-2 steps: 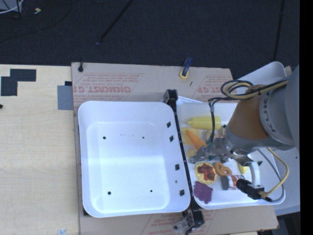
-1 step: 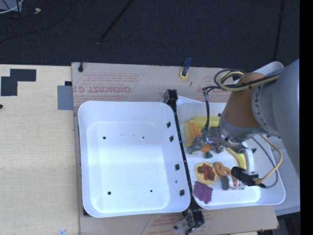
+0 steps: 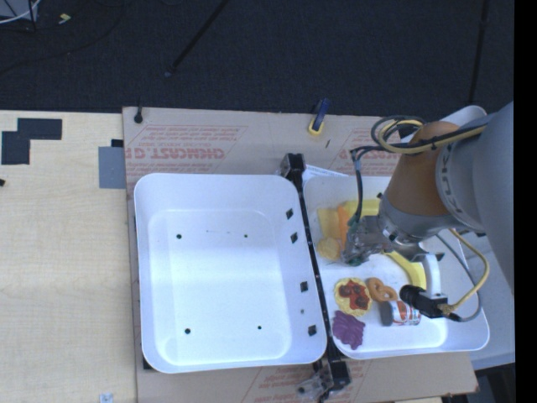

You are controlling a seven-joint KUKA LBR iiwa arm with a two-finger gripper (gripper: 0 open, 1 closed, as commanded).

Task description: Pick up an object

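Note:
My gripper (image 3: 359,250) is low in the right bin (image 3: 470,338), over its left middle. It hangs just beside a cluster of yellow and orange pieces (image 3: 334,226) near the divider. In front of it lie a round pizza-like toy (image 3: 352,295), a small brown pretzel-shaped piece (image 3: 383,290) and a purple bunch of grapes (image 3: 348,329). A small can (image 3: 403,314) lies on its side near the front. A yellow banana (image 3: 408,267) sits right of the gripper, partly under the wrist. I see nothing held.
The left bin (image 3: 220,271) is a large white tray with only small dark holes in its floor. A black clip divider (image 3: 304,259) runs between the bins. A blue-and-yellow clamp (image 3: 318,117) sits on the cardboard behind them.

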